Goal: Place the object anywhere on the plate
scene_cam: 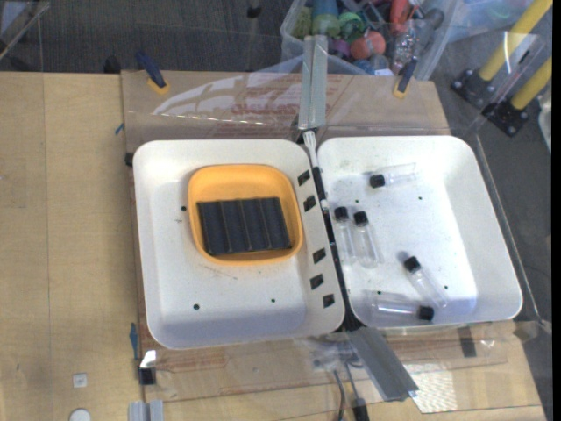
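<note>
An orange square plate (241, 176) with rounded corners rests in the left white bin (166, 305), toward its back. A black ribbed rectangular block (244, 225) lies flat on the plate, covering most of its floor and reaching its front rim. In the right white bin (491, 270) lie several small clear vials with black caps: one near the back (390, 178), two beside the divider (362, 235), and two toward the front (419, 274).
A row of black clips (317, 235) runs along the divider between the bins. A clear tub of coloured toys (368, 11) stands behind the bins. A metal bracket (381, 367) juts out at the front. Wooden bench surface lies to the left.
</note>
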Controlling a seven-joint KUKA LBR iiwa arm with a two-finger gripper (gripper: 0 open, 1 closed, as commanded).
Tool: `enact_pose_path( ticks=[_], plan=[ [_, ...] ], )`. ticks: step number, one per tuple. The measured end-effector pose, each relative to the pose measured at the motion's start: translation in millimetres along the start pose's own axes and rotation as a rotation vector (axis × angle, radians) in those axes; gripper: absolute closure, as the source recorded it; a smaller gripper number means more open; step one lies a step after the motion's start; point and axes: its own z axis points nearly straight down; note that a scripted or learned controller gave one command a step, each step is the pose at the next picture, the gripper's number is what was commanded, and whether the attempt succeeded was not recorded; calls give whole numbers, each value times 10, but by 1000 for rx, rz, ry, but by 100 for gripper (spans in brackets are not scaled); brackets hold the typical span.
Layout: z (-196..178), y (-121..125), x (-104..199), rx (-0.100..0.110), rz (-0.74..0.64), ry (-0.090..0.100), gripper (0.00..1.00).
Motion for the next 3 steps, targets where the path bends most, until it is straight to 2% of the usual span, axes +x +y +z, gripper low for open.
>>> enact_pose_path(
  ticks=[1, 2, 3],
  plan=[
    [-1, 11, 19, -1, -42, -1, 100],
    [4, -3, -20, -1, -268, 0, 100],
    [8, 37, -60, -6, -564, -2, 100]
  ],
)
